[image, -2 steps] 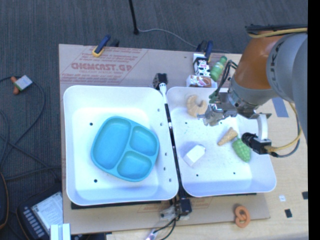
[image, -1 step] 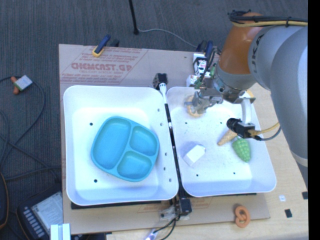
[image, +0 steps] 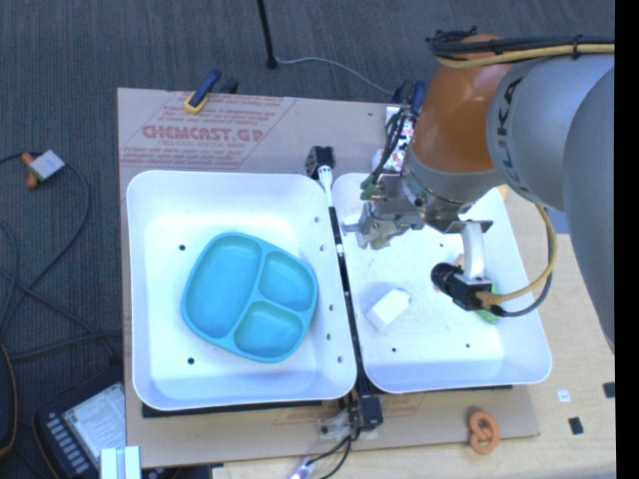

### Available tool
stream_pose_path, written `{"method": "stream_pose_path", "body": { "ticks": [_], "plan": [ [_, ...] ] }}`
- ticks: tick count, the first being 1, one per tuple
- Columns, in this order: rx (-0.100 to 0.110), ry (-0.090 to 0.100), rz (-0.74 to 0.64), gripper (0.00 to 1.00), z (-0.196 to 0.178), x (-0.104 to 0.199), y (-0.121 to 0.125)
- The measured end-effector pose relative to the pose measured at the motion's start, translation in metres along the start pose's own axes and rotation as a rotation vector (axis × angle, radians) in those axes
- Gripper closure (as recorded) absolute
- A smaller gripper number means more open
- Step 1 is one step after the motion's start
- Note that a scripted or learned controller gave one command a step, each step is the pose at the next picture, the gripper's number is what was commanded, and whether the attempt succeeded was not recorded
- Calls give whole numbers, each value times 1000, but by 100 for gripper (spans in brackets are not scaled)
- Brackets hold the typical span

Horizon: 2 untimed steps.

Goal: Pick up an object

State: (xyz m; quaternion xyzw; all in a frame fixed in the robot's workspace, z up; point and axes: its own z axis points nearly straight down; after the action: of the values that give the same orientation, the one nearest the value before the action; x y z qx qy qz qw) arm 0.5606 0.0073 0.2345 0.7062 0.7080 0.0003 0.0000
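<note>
A blue three-compartment plate (image: 251, 295) lies in the left bin (image: 150, 218). A small white block (image: 387, 308) rests on the floor of the right bin (image: 519, 357), near its left wall. My gripper (image: 377, 230) hangs over the upper left part of the right bin, above and slightly left of the white block. Nothing shows between its fingers, and their gap is too small and shadowed to read.
The arm's grey and orange wrist (image: 469, 128) covers the right bin's far side. A black cable fitting (image: 461, 285) hangs over the right bin's middle. A black divider (image: 339, 267) runs between the bins. An orange ring (image: 483, 431) lies on the bench in front.
</note>
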Motion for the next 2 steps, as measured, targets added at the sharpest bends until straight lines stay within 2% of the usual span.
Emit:
{"method": "stream_pose_path", "body": {
  "ticks": [1,2],
  "plan": [
    [3,-1,1,100,-4,35,-58],
    [3,-1,2,100,15,35,-77]
  ]
}}
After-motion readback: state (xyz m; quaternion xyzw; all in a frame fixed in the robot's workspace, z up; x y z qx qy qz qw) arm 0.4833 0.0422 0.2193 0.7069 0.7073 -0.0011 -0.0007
